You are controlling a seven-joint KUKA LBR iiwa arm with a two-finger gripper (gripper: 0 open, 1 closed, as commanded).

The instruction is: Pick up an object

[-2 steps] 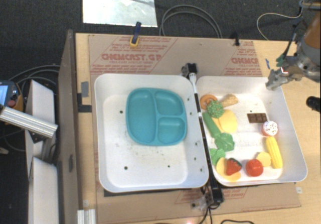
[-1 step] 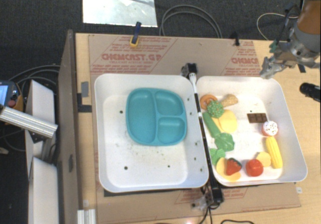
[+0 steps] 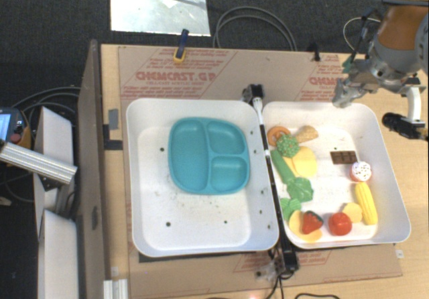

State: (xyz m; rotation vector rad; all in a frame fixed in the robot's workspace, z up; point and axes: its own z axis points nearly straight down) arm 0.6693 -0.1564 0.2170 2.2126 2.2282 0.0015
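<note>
Task not begun: pincer hovering above right bin's far rim, grip state can't tell, carrying nothing visible; toy food incl. corn cob lying untouched in bin

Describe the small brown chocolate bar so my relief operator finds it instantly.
Start at the right white bin, the one full of toy food. Look at its upper right part, above the white sprinkled cupcake. The flat dark brown chocolate bar lies there alone, the one rectangular, segmented piece among rounded, bright toys.
</note>
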